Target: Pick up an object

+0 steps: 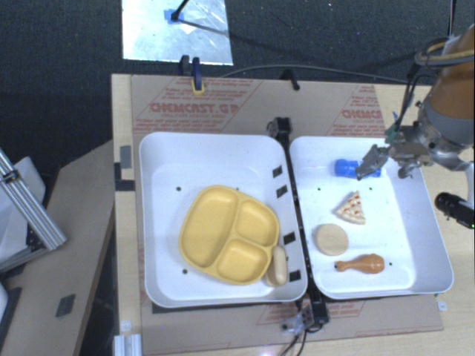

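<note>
Arm [453,87]: grey w/ orange band, comes in from 3 o'clock, wrist over the right bin's far right corner.
Gripper [386,167]: over the right bin's 1 o'clock area; fingers apart, one tip [367,169] at the blue obj's right end, other tip [405,171] well to the right. Nothing between them.
Right bin [423,221]: shallow, white, four items inside.
Blue cylinder [345,168]: lying on its side at 12 o'clock of the right bin, just beside the left fingertip; can't tell if touching.
Pizza slice [350,208]: toy wedge, bin center, at 6 o'clock from the blue cylinder, apart from it.
Tan disc [330,239]: round, flat, at 7 o'clock from the pizza slice, near it.
Drumstick [361,264]: brown, lying across, at 5 o'clock from the disc, near the bin's front wall.
Left bin [159,199]: white, beside the right bin, black clips along the shared edge.
Yellow tray [230,233]: compartment plate, three sections, center of the left bin.
Beige roll [277,265]: oblong, touching the tray's 4 o'clock edge.
Bench [223,99]: cardboard sheet w/ red print under both bins.
</note>
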You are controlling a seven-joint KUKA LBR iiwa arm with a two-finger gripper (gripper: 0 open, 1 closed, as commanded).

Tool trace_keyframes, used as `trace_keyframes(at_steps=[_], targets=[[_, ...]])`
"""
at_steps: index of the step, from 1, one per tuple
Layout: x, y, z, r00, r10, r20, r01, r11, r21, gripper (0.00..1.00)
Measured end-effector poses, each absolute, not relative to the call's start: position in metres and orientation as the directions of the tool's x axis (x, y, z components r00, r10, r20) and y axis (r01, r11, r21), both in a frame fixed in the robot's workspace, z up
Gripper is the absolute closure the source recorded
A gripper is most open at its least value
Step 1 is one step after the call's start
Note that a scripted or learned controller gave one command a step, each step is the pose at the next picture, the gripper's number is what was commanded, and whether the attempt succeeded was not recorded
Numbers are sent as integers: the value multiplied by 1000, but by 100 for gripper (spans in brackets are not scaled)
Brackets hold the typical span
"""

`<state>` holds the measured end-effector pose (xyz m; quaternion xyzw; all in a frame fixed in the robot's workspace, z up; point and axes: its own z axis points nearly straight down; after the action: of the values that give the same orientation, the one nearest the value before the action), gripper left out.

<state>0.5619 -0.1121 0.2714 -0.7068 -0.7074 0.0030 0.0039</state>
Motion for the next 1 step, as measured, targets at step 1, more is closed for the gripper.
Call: trace_keyframes(at_steps=[1], targets=[[564,-112,277,-3,1000,0,1000,3,2,0]])
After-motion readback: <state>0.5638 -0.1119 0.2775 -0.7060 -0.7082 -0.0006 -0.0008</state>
